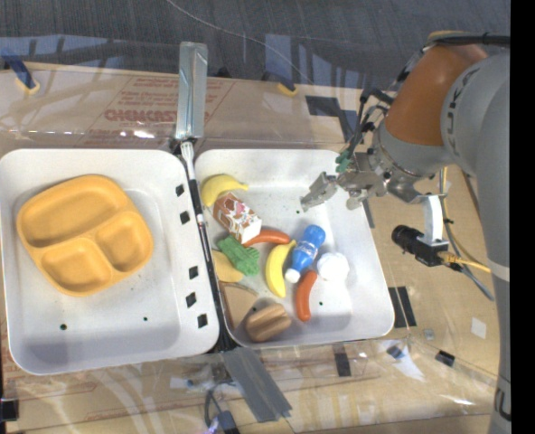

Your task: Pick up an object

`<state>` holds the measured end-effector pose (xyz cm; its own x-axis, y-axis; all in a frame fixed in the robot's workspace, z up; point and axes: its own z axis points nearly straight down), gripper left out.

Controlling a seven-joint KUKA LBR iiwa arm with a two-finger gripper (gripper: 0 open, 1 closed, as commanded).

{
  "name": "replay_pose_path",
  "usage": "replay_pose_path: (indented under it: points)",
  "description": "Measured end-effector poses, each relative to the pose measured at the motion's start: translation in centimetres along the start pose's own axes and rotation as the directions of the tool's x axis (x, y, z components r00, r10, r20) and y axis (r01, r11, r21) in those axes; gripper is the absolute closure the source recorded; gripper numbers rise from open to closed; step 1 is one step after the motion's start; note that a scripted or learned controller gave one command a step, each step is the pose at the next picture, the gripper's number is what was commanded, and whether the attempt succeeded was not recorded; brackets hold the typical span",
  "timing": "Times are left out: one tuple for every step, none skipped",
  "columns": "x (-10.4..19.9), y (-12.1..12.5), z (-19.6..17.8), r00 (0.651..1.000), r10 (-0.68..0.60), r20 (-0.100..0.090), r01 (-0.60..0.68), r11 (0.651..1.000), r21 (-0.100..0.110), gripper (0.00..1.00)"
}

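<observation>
Right bin w/ toys: gripper, fingers apart & empty, hangs just up-right of blue bottle, its long axis diagonal.

Two white bins sit side by side on a bench. The left bin holds a yellow plate with three compartments, lying flat toward its far left. The right bin touches it along a seam set with small black clips. A metal bar runs back from the seam. Red-printed cardboard lies behind the left bin. Grey tape crosses the near edge. There is dark carpet beyond.
</observation>
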<state>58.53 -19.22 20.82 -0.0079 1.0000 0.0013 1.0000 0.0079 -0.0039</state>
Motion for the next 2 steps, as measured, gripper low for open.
replay_pose_path:
  points:
    - [-1.75,-2.16,11.58,0.992,-0.126,0.001,0.126,0.992,-0.004,0.0]
    - [-1.77,-2.12,10.58,0.992,-0.13,0.002,0.13,0.992,-0.003,1.0]
